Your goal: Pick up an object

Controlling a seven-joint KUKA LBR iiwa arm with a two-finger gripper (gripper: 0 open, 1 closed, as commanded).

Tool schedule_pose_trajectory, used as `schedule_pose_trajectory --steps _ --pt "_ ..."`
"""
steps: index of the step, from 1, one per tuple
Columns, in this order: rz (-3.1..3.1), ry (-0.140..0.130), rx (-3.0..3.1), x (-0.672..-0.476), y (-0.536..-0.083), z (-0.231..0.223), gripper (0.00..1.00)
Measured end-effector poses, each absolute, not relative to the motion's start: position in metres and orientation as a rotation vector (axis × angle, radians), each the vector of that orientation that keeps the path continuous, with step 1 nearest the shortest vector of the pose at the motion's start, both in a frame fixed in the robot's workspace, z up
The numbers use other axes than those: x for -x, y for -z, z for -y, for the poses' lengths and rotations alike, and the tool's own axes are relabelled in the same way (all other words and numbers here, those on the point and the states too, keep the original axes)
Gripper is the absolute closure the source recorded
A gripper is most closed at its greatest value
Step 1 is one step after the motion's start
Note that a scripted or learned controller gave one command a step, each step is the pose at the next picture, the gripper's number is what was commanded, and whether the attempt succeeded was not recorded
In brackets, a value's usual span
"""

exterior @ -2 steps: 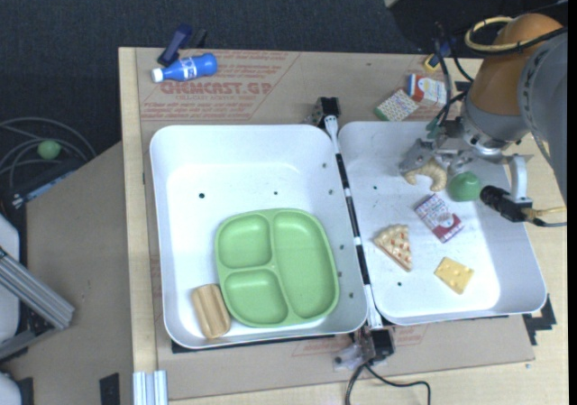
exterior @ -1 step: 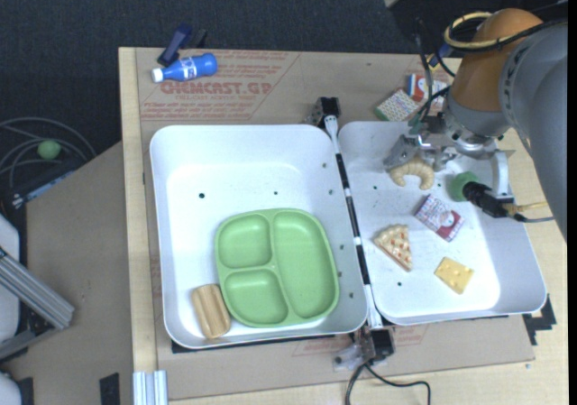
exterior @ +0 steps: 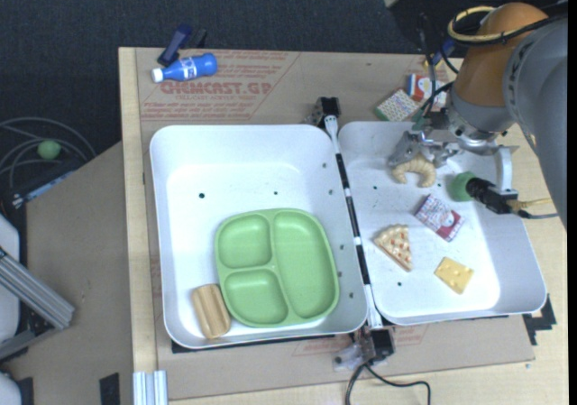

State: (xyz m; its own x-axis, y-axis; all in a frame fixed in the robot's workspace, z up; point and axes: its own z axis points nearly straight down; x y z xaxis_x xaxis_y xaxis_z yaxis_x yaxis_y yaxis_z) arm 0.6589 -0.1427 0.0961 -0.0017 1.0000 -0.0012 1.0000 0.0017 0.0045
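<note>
My end effector point(exterior: 424, 152) hangs over the right bin point(exterior: 505, 297), just above a curved, tan croissant point(exterior: 415, 172); I cannot tell its state. Red lettering on the cardboard-covered desk point(exterior: 270, 87) is too faint to read reliably. A smooth green divided plate point(exterior: 275, 266) sits in the left bin point(exterior: 180, 178).

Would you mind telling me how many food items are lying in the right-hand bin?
3: a croissant at the gripper, a pizza slice mid-bin, and a cheese wedge toward the front. The arm may hide others.

I count two white bins point(exterior: 171, 214), one green divided plate point(exterior: 275, 266), and six small food items.
</note>
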Motion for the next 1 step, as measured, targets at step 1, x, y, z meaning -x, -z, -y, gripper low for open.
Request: schedule_pose_trajectory --steps 1 --pt "-2.225 -0.003 -2.219 -0.6059 -0.1859 0.0432 1.00"
